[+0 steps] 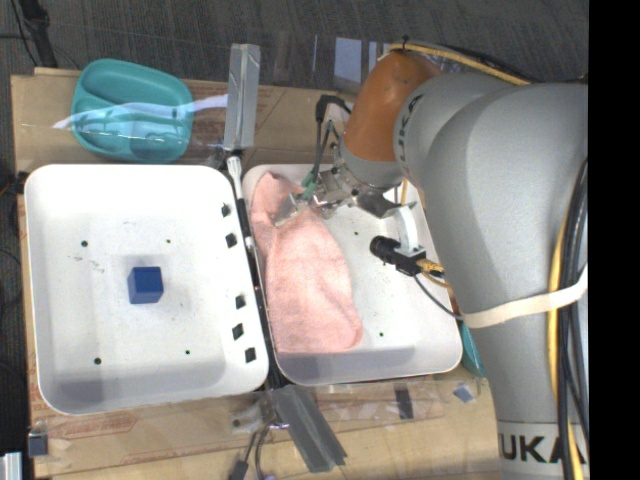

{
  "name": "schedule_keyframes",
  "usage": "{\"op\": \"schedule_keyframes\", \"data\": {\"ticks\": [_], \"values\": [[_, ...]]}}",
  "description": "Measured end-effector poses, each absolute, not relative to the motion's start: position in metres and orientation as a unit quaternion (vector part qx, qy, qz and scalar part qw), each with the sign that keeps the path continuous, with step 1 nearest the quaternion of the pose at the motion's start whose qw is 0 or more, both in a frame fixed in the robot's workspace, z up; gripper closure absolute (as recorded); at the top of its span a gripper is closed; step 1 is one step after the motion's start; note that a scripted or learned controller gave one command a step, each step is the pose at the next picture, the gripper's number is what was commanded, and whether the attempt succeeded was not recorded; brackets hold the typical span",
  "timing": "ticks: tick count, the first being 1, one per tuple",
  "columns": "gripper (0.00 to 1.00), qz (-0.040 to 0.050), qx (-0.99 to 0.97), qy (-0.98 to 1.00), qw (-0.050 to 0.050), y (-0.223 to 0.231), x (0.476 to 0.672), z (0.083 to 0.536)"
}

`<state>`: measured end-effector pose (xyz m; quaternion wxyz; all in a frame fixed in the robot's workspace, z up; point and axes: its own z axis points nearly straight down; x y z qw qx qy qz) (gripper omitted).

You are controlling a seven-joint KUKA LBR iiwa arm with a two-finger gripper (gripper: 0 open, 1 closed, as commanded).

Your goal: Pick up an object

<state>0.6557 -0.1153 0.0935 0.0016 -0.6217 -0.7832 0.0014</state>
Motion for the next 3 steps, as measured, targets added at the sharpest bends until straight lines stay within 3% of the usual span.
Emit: {"op": "schedule_keyframes", "data": {"ticks": [3], "values": [[0.00, 0.0009, -0.611, -0.792, 0.001, -0.108, 0.657, 0.092]]}}
